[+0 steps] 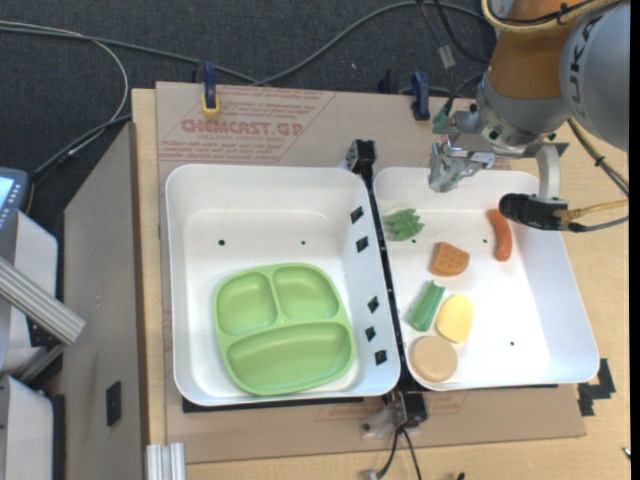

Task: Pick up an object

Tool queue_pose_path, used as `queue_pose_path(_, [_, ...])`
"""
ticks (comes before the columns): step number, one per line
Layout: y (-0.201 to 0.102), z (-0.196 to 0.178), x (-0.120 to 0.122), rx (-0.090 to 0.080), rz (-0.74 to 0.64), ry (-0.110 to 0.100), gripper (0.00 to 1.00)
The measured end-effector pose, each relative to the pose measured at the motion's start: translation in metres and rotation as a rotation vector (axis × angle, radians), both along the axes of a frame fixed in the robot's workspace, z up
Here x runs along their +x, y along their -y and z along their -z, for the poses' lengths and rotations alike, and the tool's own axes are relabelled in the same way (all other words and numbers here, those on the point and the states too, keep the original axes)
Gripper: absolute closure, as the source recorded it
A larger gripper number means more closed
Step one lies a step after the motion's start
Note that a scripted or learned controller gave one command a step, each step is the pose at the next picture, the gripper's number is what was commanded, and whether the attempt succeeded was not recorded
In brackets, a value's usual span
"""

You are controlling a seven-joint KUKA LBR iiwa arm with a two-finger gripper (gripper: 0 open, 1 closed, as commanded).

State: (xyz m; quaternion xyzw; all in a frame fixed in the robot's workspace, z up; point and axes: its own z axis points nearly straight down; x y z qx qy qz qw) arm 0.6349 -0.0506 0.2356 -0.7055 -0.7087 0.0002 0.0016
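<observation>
clearly the gripper (447, 175) hangs empty, fingers near together, above the right bin's (560, 358) back edge; the leaf (404, 224) sits just beside, so a straight drop could miss.

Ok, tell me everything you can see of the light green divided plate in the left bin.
The light green divided plate looks like matte plastic: a rounded rectangle with three compartments, two smaller ones at the far side and one long one nearest the camera. It lies flat and upright on the floor of the left white bin, toward its near right part, turned slightly. Nothing rests in it.
</observation>
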Motion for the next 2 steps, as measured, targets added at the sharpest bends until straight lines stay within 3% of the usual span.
queue_pose_path(1, [-0.054, -0.008, -0.008, 0.002, -0.003, 0.0, 1.0])
queue_pose_path(2, [-0.107, 0.008, -0.023, 0.001, -0.002, -0.002, 1.0])
